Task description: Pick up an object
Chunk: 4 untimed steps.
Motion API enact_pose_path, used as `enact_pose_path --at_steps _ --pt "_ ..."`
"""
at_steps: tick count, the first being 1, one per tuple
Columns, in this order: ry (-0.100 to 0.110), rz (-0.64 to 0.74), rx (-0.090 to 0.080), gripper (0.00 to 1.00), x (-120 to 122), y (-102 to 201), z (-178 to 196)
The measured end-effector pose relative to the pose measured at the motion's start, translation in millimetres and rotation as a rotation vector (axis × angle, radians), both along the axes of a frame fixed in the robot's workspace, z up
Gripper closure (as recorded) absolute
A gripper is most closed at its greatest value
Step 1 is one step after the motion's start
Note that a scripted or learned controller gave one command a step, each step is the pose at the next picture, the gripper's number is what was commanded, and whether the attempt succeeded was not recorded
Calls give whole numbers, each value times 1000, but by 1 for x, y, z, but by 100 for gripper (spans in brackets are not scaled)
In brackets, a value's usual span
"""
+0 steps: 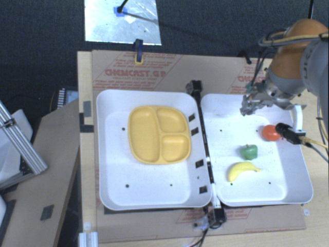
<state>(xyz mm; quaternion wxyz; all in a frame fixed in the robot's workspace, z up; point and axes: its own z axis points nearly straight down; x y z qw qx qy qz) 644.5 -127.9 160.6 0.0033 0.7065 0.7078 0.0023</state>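
In the right bin (226,112) lie three toy foods: a red-orange tomato (270,133) near the right side, a green pepper (249,151) in the middle, and a yellow banana (241,171) nearer the front. My gripper (248,108) hangs over the bin's back part, up and left of the tomato, and apart from all three. Nothing shows between its fingers.
The left bin (110,112) holds a yellow divided plate (158,134). A black divider (201,138) runs between the two bins. The bins rest on a cardboard sheet (154,68), with a shiny foil square (122,13) behind it.
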Motion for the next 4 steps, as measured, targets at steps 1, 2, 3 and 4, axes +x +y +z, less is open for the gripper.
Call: enact_pose_path --at_steps 1,2,3,4 --pt "2 -1 0 100 -4 -3 46" --pt "2 3 0 100 -3 -3 86" --pt "7 6 2 100 -23 38 88" --pt "8 6 3 100 -41 87 94"
